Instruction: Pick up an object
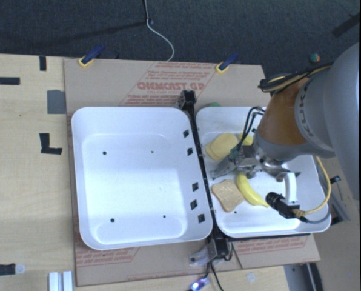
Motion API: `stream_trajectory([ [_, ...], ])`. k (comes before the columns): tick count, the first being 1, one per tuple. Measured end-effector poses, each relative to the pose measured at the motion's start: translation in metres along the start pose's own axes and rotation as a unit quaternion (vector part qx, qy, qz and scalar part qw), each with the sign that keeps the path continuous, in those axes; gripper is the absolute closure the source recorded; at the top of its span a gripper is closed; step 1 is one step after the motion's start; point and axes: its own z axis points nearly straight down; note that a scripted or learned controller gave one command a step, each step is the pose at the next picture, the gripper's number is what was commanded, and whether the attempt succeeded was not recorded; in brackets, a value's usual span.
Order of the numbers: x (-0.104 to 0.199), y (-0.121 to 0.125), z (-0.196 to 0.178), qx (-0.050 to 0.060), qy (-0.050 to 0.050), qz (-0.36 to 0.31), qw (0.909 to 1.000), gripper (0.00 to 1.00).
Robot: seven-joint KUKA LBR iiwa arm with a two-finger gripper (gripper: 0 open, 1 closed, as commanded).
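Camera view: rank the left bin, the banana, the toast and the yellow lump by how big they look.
1. Left bin, by far the largest.
2. Banana, yellow lump and toast: these look alike in size, and the arm covers part of the lump, so no ranking.

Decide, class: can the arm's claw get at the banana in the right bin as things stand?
Probably yes. The claw hangs in the right bin just above the banana, with nothing lying over the fruit; the bread slice only sits beside it.
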Motion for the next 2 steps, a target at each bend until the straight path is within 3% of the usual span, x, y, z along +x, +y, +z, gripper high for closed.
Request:
stream_trajectory([
  [1, 0.064, 0.004, -0.096, -0.005, 0.0, -0.002, 1.0, 1.0],
  [2, 0.097, 0.002, -0.125, -0.002, -0.001, -0.001, 1.0, 1.0],
])
